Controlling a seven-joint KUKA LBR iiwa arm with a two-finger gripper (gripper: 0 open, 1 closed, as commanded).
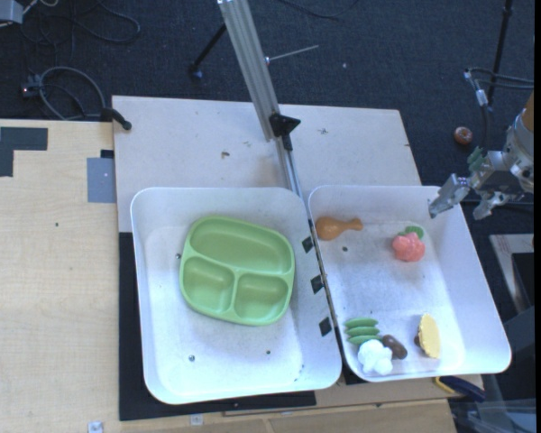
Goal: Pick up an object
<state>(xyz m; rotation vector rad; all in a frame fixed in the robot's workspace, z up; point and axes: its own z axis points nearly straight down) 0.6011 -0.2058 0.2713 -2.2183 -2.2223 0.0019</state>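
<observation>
At the right edge of the view, the hand [469, 197] hangs just outside the right bin's [487, 309] far right corner, its two grey fingers [446, 195] spread apart with nothing between them and touching no object. Inside that bin lie a strawberry [408, 244] near the far side, a drumstick [336, 227] by the far left corner, and along the near side a pea pod [362, 329], a white lump [374, 357], a small brown piece [395, 345] and a yellow corn piece [428, 336]. Beside it, the left bin [153, 332] holds a green divided plate [238, 270]. Both bins sit on the table [45, 269].
</observation>
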